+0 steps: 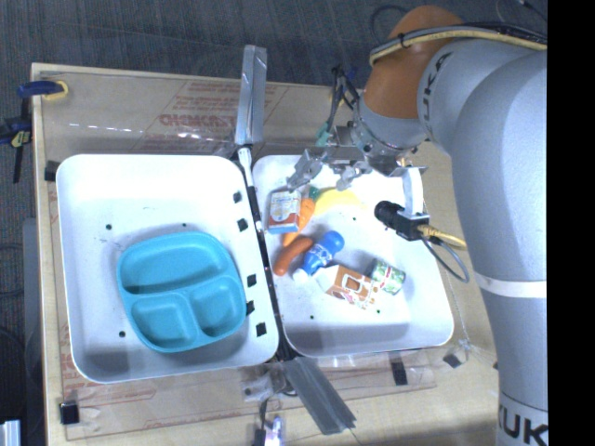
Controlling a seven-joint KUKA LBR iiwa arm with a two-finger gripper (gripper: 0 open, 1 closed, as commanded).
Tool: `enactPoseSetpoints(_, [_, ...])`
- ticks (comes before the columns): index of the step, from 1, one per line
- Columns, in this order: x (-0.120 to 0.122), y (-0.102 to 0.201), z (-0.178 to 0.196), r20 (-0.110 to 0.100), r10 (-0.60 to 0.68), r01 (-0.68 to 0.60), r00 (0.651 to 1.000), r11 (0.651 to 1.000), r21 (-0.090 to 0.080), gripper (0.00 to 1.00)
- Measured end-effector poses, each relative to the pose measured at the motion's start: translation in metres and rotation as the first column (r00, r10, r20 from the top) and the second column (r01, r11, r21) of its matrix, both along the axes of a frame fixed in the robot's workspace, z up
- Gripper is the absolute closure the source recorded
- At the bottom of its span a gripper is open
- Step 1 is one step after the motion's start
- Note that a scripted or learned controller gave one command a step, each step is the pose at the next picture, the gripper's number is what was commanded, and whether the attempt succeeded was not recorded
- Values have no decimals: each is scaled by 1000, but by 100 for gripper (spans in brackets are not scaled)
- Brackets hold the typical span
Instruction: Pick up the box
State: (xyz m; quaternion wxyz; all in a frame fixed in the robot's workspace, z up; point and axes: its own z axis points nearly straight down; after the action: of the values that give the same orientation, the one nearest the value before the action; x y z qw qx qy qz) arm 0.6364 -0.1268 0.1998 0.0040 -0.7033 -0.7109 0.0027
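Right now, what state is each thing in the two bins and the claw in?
Claw: open, above the right bin's far left corner, holding nothing.
Small box: lying flat in the right bin, ungrasped.
Blue bottle: on its side.
Carrot: lying flat beside the bottle.
Orange packet: lying just below the claw.
Green can: on its side.
Blue tray: flat, right way up, in the left bin.

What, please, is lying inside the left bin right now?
Inside the left bin lies a blue tray with three compartments, tilted slightly. Whatever is beneath the tray is covered.
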Motion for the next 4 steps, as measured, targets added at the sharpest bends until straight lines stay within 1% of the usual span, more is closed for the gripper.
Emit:
enactPoseSetpoints(1, [18,15,-96,5,121,-121,993,993,-11,0])
enactPoseSetpoints(2, [18,18,-89,1,129,-129,992,992,-4,100])
enactPoseSetpoints(3, [1,24,-100,27,19,-19,999,1000,-5,100])
enactPoseSetpoints(4, [0,18,-101,28,14,-13,1000,1000,-15,0])
